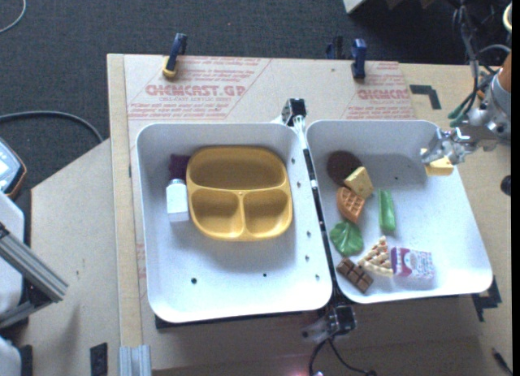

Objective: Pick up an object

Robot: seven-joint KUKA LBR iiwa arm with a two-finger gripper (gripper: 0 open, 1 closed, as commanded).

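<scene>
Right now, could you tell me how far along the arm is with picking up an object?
Done: the gripper is at the right bin's top right corner. In hand: a small yellow block sits at its tip, but whether it is gripped is unclear. Left: confirming the grasp and lifting clear. The other toy foods, such as the green pepper and waffle, lie untouched.

- Even, soft overhead light; the white bins (154, 204) look bright, without harsh glare.
- Faint shadows under the yellow tray (240, 192).
- Slightly soft focus overall.
</scene>
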